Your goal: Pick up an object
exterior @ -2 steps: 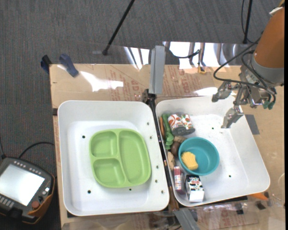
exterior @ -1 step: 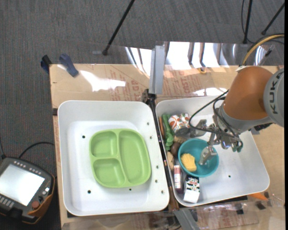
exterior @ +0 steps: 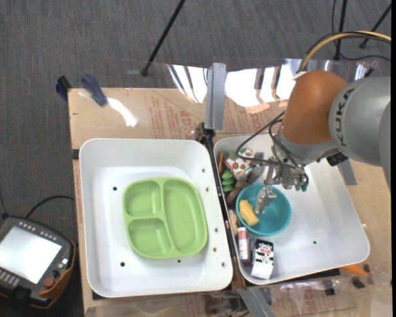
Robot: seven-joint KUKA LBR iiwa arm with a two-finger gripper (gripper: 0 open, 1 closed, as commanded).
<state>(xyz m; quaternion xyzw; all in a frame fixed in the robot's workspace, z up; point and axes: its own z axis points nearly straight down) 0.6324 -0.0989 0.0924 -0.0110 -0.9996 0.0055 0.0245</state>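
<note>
L bin [exterior: 96, 177]: white, shallow, rounded corners, smooth plastic; holds a light-green divided plate [exterior: 165, 216] w/ three compartments. R bin [exterior: 330, 223]: same make, w/ clutter along its left side. Teal round bowl [exterior: 264, 210] holds a yellow corn-like piece [exterior: 248, 212]. Below it, a pink tube [exterior: 242, 242] & a small black-and-white carton [exterior: 263, 259]. Above the bowl, a green-and-white toy [exterior: 238, 166]. Hand [exterior: 266, 200] hangs over the bowl, just right of the yellow piece; can't tell how far its fingers are apart, nothing seen held.
</note>
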